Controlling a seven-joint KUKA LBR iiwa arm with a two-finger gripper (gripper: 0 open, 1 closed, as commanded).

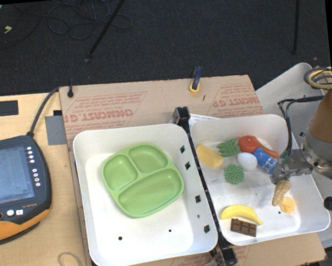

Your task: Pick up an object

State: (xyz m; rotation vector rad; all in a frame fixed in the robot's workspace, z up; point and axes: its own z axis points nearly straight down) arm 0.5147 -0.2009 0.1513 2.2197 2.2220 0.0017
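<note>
The right bin holds several toy foods. A yellow lemon-like piece, a green spiky piece, a red-orange piece, a white egg and a blue item lie at its back. A green ball sits mid-bin. A banana and a brown chocolate bar lie at the front. My gripper hangs low over the bin's right side, right of the blue item and just above a tan cone-like piece and an orange-yellow piece.
The left bin holds a green divided plate. A control pendant lies on the bench at the left. A yellow and blue clamp sits on the cardboard behind the bins. A black divider joins the bins.
</note>
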